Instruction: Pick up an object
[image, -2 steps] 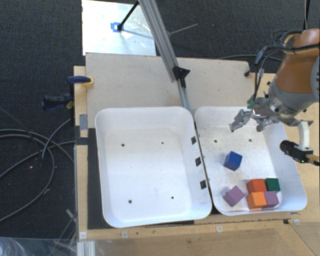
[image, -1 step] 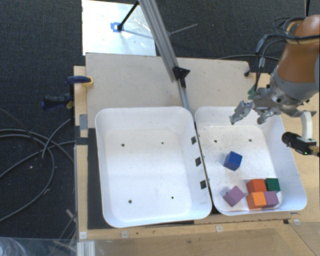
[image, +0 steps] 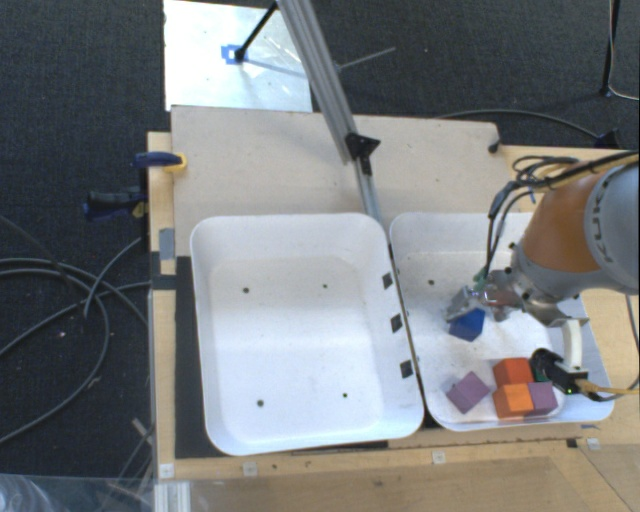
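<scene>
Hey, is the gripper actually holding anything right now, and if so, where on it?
Cannot be told. The gripper sits right at the top of the blue block in the right bin, but a grasp isn't clear.

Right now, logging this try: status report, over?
Claw low in right white bin. Small blue block at its tip. Purple and orange blocks nearby.

The arm (image: 580, 235) enters from the right of the frame, its gripper (image: 468, 303) low over the right bin (image: 430, 250), touching or just above a blue block (image: 467, 325). Whether it grips the block is unclear. Lower right in that bin lie a purple block (image: 467, 392) and an orange block (image: 515, 398). The left bin (image: 290, 330) sits beside it.
</scene>
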